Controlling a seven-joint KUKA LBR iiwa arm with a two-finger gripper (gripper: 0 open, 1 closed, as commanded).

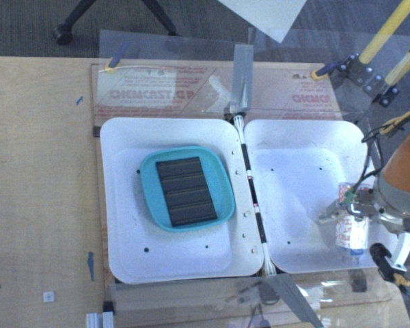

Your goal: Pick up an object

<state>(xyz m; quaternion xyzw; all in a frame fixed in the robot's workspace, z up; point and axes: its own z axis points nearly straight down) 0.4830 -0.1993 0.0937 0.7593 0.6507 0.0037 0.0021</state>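
A small clear bottle [352, 232] with a red and white label and a blue cap lies at the right side of the right bin [294, 183], cap toward the front. My gripper [340, 213] hangs low over the bottle's upper end, coming in from the right under the orange band of the arm [403, 173]. Whether it touches the bottle is unclear. In the left bin [123, 251] a teal dish [147, 190] holds a dark ribbed block [185, 190].
A raised divider [251, 190] runs between the two bins. Cables and a black fitting [383, 257] hang by the right bin's front right corner. Clear sheeting and a grey bar [242, 80] lie behind the bins.
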